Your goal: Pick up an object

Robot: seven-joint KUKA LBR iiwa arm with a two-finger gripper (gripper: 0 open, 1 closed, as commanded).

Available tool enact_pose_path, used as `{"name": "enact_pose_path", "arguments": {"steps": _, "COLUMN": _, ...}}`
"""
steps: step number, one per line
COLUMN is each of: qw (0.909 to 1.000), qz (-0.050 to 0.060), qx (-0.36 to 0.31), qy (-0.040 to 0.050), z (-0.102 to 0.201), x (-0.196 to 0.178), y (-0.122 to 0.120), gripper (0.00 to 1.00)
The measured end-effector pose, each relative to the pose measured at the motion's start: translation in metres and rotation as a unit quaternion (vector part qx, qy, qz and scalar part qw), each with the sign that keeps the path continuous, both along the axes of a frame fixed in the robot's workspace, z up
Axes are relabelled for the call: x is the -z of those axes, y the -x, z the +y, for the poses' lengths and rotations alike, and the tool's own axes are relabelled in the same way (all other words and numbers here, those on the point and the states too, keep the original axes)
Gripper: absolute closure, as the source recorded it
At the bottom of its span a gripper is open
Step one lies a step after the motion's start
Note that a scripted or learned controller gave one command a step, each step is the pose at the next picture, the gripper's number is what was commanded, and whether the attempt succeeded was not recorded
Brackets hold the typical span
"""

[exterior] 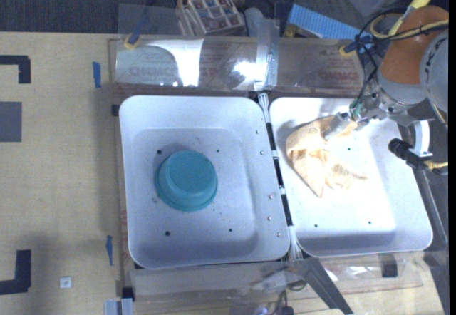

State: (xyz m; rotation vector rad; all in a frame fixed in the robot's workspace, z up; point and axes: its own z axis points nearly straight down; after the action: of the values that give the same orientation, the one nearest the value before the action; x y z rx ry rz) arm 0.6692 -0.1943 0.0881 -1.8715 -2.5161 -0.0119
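Looking down, I see my gripper [354, 115] touching the cloth [320, 157] in the right bin [399, 235]; I cannot tell its grip. A bowl [187, 179] sits in the left bin [142, 121].

Pale wooden worktop [57, 185], marked with black corner shapes at the left edge. Directly on it, two shallow white bins side by side, touching: left bin [142, 121], right bin [399, 235]. Blue tape bits [96, 74] beside the left bin.
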Motion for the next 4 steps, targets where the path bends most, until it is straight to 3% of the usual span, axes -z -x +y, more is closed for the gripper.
{"name": "enact_pose_path", "arguments": {"steps": 1, "qw": 1.0, "qz": 0.0, "qx": 0.0, "qy": 0.0008, "z": 0.0, "x": 0.0, "y": 0.0, "gripper": 0.0}}
{"name": "enact_pose_path", "arguments": {"steps": 2, "qw": 1.0, "qz": -0.005, "qx": -0.001, "qy": 0.004, "z": -0.001, "x": -0.013, "y": -0.002, "gripper": 1.0}}
{"name": "enact_pose_path", "arguments": {"steps": 3, "qw": 1.0, "qz": -0.004, "qx": 0.003, "qy": 0.0059, "z": -0.028, "x": -0.001, "y": 0.0, "gripper": 1.0}}
{"name": "enact_pose_path", "arguments": {"steps": 4, "qw": 0.9978, "qz": -0.003, "qx": -0.065, "qy": 0.0058, "z": 0.028, "x": -0.075, "y": 0.008, "gripper": 1.0}}
